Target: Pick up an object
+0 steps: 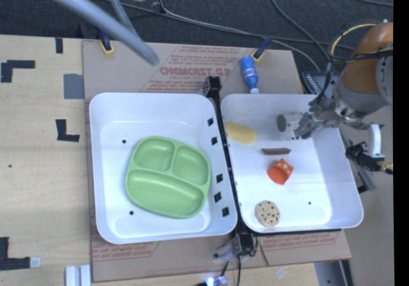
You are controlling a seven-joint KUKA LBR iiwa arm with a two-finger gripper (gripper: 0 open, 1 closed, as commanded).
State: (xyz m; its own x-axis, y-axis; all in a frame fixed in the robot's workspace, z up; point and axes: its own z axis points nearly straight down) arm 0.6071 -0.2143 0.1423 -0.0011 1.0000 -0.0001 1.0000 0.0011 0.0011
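Note:
The right bin (339, 179) holds a pale yellow lump (241, 133) at its left, a thin brown stick (276, 150) in the middle, an orange-red block (280, 171) below it and a round chocolate-chip cookie (268, 213) near the front. My gripper (295, 126) hangs over the bin's back right part, pointing left, above and to the right of the brown stick. I see nothing between its fingers, and their spread is too small and dark to read.
The left bin (105, 150) carries a green divided plate (169, 176). A blue clamp (250, 73) sits on the cardboard behind the right bin. A black divider (220, 157) runs between the bins. Cables lie across the dark floor behind.

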